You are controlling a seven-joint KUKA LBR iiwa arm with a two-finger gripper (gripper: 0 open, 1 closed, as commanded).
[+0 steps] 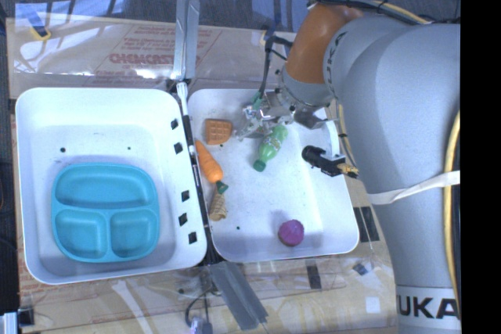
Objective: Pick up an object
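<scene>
Since the hand [262,115] sits at the upper end of the small green plastic bottle [268,146], mid-frame in the right-hand white bin [244,240], I'd centre across its body first. Can't tell if it's spread.

Gripper [262,115] beside green bottle [268,147] — right bin [254,209], carrot [207,161] nearby, blue tray [105,211] in left bin [94,121]

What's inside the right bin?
A carrot, a brown cracker, a green bottle, a purple ball and a small brown scrap. The arm covers the far right corner of the bin, so anything there is hidden.
</scene>
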